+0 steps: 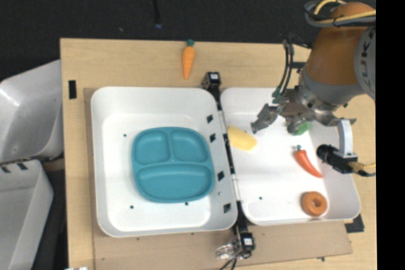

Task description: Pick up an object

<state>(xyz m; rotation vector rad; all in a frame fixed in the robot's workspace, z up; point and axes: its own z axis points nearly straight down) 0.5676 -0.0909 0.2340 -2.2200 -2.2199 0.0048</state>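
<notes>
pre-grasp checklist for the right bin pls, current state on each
1. Gripper free of any object: ok, nothing shows between its fingers.
2. Nearest target, yellow object, unobstructed in right bin: ok.
3. Gripper aligned over yellow object: not ok, it sits up and to the right of it.
4. Chili pepper and donut apart from the target: ok.
5. Green object reachable: cannot tell, mostly hidden under the wrist.
6. Carrot in a bin: not ok, it lies on the bench outside both.
</notes>
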